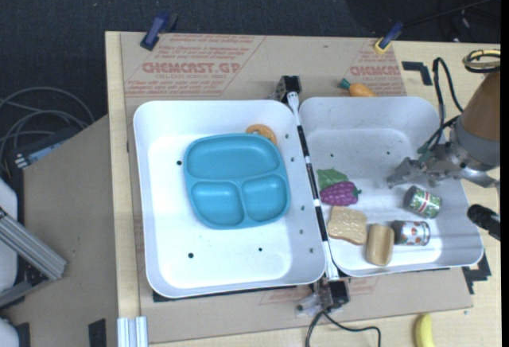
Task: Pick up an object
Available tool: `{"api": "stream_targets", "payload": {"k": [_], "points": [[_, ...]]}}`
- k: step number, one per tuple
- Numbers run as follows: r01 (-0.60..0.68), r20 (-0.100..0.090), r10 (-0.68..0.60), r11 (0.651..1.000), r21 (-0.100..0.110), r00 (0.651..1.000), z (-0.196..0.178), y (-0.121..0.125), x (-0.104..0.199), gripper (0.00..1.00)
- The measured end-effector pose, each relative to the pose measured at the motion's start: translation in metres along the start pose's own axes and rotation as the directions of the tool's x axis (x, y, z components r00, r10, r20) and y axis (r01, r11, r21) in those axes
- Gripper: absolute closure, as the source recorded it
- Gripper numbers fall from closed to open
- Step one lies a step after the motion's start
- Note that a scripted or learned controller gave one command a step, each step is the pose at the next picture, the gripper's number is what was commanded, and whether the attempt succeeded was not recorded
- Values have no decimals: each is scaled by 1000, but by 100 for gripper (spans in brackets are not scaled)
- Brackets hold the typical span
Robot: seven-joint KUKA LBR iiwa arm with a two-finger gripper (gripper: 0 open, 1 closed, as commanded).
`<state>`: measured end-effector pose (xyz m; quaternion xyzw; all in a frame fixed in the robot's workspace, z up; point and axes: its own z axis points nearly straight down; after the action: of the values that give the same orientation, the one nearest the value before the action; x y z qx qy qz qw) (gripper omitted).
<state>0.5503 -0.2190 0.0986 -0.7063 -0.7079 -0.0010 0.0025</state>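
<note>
Hovering over the right bin (374, 111), the gripper (407, 172) has its fingers spread, pinching nothing, just above a green can (422, 201). Grapes (337, 192), bread (347, 225) and another can (411, 233) crowd nearby; a blue tray (236, 180) sits in the left bin (159, 178).

Position: fixed above the bench (238, 59), set back enough to take in both bins.
Facing: downward at a slant.
Relative to gripper (409, 172): left bin (159, 258) lies well to its left; right bin (374, 111) lies beneath it; arm enters from right.
</note>
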Motion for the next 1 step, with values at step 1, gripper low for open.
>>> {"api": "stream_targets", "payload": {"k": [1], "points": [[2,-4,-2,1000,0,1000,14,-30,0,0]]}}
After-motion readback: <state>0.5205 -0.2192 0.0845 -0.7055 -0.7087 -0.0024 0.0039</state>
